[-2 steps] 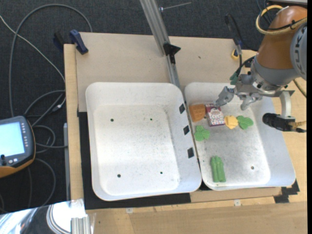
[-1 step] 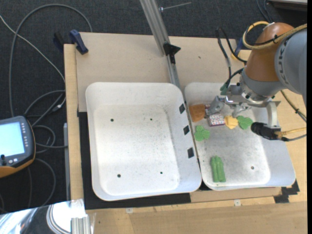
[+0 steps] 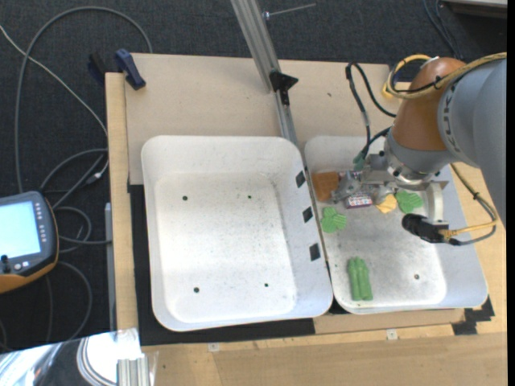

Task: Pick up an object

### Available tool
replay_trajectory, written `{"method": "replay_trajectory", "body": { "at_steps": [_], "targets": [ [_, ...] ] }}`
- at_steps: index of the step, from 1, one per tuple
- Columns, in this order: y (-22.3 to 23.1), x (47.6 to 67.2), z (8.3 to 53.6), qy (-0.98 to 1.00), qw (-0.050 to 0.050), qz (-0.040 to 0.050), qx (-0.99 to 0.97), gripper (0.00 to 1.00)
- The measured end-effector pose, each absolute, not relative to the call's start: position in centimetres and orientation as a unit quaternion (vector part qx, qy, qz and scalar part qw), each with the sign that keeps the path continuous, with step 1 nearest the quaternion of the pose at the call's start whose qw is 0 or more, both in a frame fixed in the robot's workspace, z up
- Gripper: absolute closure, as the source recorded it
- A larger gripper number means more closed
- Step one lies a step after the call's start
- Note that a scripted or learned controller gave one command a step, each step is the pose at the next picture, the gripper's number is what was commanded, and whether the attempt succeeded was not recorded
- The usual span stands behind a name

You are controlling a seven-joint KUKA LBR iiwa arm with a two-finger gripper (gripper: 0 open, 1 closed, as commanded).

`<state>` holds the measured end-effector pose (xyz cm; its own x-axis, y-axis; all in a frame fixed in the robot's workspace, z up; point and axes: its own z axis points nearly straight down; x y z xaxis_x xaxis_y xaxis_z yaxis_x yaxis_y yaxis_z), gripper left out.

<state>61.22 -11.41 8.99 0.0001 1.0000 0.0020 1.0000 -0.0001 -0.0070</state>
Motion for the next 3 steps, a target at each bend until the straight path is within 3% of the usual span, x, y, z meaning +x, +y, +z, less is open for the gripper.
{"method": "replay_trajectory", "body": {
  "at_steps": [1, 2, 3],
  "targets": [
    [-11.4, 61.4, 10.4, -0.707, 0.000, -0.0007, -0.707, 1.00],
    [-11.7, 62.6, 16.1, -0.708, -0.003, -0.0023, -0.707, 1.00],
    [-11.9, 62.4, 22.6, -0.708, -0.004, -0.0024, -0.707, 1.00]
  ]
}}
